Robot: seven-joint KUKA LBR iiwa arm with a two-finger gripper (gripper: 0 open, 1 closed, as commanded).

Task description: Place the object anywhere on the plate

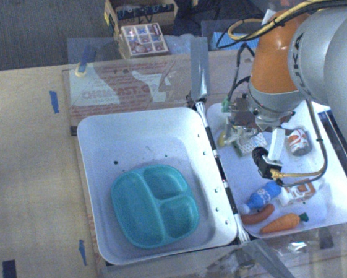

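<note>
A teal divided plate (pixel 155 204) lies in the left bin (pixel 99 143), towards its front. My gripper (pixel 243 138) hangs low over the back left part of the right bin (pixel 345 200), under the orange wrist band. It is right beside a small yellow object (pixel 223 139) and a speckled grey piece (pixel 249 146). The wrist hides what lies directly beneath it. Nothing rests on the plate.
The right bin also holds a red and white can (pixel 297 142), a blue bottle (pixel 261 198), a brown sausage (pixel 258 215), a carrot (pixel 282 222) and a small white and orange carton (pixel 299 192). A black cable (pixel 262 159) dangles from the wrist. Cardboard boxes (pixel 141 20) stand behind the bins.
</note>
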